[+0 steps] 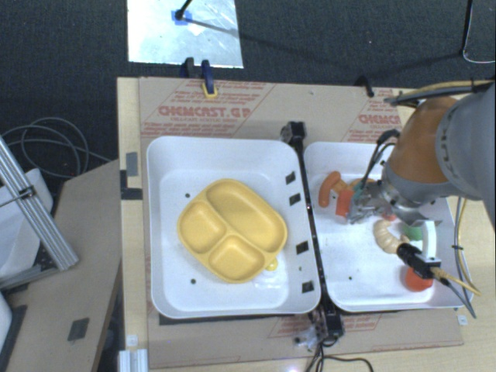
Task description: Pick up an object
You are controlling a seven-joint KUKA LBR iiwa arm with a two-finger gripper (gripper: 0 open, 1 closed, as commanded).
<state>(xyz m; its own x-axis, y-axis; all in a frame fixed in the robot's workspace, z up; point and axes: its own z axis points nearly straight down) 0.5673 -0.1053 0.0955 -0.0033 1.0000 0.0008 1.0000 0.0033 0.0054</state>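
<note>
**Status.** The tool (355, 210) stands low in the right bin (349, 285), toward its left wall, on the grey arm (457, 142). Whether the tool is apart or together cannot be told. Nothing is seen clamped in it.

**Candidate things.**
- An orange piece (331, 182) and a red block (343, 202) lie close together, just beside the tool on the wall side.
- A pale curved piece (383, 235) lies just beside the tool on the other side.
- A red round piece (419, 280) lies nearer the bin's front right corner.
- The left bin (167, 285) holds a yellow divided plate (232, 229).

**Hazards (judged).**
1. Crowding: the orange piece and red block sit so close that a closing tool may catch both, or push one aside and close on nothing.
2. Wall: a descent offset toward the left wall may strike it or pin a piece against it.
3. Slip: small rounded pieces may squirt out on closing or drop on the lift.
4. Sweep: the wrist hangs over the pale curved piece, so sideways travel may knock it.
</note>
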